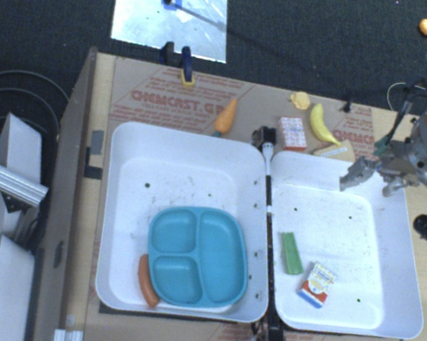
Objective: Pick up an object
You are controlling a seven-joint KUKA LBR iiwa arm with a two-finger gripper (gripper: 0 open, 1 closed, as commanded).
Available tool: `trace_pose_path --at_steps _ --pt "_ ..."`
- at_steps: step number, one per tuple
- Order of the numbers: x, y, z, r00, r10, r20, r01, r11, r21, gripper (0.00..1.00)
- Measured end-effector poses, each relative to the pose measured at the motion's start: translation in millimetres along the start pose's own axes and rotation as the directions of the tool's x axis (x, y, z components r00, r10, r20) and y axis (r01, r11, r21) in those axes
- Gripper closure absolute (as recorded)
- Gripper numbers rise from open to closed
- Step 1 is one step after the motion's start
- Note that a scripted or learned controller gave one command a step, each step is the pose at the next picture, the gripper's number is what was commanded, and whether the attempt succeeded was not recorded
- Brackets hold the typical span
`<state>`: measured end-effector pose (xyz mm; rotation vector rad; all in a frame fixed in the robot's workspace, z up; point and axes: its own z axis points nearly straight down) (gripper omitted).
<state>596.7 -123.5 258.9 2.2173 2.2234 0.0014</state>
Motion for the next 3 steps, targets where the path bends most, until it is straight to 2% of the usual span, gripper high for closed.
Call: trace_pose_path --at_steps 1,2,3 --pt "28 -58 152 1.0 0.001 -0.005 -0.001 1.0 0.016 0.0" --pt "42 -47 174 1.0 -0.001 -0.003 0.001 1.0 0.0 0.0" --pt "13 -110 172 1.0 0.007 0.0 -0.007 1.0 -0.004 0.0"
